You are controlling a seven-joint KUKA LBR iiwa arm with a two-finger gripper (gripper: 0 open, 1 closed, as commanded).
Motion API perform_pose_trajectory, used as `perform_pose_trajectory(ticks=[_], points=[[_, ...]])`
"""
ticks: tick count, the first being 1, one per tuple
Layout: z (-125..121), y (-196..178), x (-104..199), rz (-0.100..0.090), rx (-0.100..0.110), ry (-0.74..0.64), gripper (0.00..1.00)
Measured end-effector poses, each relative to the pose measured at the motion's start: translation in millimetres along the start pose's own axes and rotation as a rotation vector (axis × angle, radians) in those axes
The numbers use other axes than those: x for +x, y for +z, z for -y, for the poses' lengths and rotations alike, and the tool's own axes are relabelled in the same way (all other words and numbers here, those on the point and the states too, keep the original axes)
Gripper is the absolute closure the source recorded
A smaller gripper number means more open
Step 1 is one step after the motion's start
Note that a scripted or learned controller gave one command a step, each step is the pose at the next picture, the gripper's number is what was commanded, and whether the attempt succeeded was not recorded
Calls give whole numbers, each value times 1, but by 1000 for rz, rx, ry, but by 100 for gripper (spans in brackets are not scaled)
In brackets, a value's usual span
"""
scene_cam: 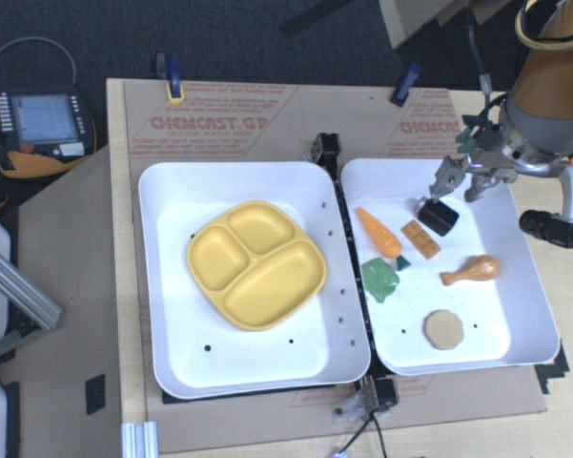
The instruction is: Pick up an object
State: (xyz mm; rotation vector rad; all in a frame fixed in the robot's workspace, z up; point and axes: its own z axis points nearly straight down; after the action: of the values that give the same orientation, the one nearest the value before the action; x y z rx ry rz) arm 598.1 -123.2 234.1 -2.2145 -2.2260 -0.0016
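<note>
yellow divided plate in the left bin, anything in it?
Empty. All three compartments of the yellow plate show bare yellow; the carrot, the green piece and the other items lie in the right bin.

The arm (551, 84) is showing a broad orange band above a rounded grey wrist, and below that the gripper (465, 180) is looking like bare silvery metal, with a dark cable running up behind it
</note>
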Motion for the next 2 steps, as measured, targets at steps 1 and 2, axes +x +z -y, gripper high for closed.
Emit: perform_pose_trajectory(ticks=[1, 2], points=[[7, -7, 60, -1, 1, -2, 100], [9, 1, 120, -1, 2, -2, 100]])
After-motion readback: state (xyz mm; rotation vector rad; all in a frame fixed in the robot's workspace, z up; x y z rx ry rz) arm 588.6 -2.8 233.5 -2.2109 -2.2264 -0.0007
